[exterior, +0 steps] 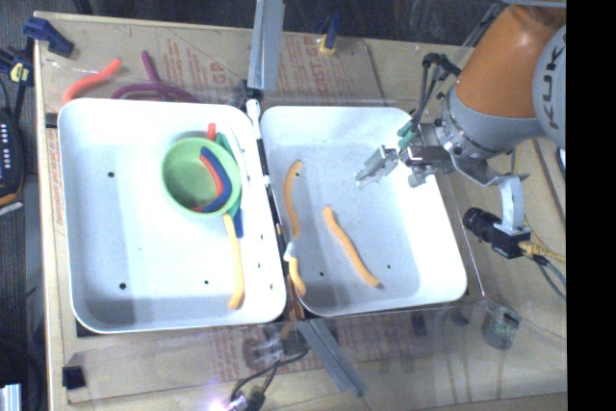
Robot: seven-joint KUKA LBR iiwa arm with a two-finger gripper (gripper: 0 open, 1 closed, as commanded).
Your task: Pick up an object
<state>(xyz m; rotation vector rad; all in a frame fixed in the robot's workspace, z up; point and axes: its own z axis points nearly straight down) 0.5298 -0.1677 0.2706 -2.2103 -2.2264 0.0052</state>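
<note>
My gripper (375,165) hovers over the upper right part of the right bin (423,279), open, with nothing between its fingers. Below and left of it a curved orange strip (349,245) lies on the bin floor. A second orange strip (293,197) lies along the bin's left wall, and a short yellow-orange piece (295,276) sits near the lower left corner. In the left bin (106,255) a green bowl (197,176) holds red and blue curved pieces, and a yellow strip (236,269) trails below it.
A grey divider bar (265,38) rises at the back between the bins. Orange and purple cords (144,87) lie on the bench behind the left bin. A black cable connector (491,231) hangs off the arm to the right of the right bin.
</note>
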